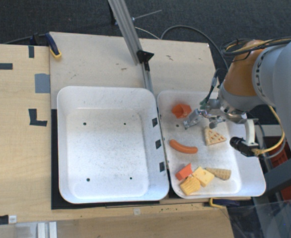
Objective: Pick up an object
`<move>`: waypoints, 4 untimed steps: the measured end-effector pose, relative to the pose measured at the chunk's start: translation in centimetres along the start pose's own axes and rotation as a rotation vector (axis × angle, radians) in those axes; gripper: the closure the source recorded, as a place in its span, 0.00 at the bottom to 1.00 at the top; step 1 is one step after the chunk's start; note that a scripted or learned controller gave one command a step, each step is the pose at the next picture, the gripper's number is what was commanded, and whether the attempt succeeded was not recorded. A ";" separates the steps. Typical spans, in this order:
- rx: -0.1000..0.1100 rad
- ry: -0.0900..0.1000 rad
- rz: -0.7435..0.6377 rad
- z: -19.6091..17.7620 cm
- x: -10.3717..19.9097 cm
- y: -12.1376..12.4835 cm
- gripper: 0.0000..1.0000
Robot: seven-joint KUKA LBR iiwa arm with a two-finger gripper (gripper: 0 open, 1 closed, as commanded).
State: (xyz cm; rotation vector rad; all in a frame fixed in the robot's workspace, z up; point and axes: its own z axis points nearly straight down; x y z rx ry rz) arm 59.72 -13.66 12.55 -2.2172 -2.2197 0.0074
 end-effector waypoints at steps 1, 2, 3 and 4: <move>-0.004 -0.001 -0.001 3.9 0.1 0.0 0.00; -0.004 0.000 -0.002 2.7 0.1 0.0 1.00; -0.009 0.000 0.000 -1.5 0.0 0.0 1.00; -0.012 -0.002 0.000 -7.6 -0.6 -0.2 1.00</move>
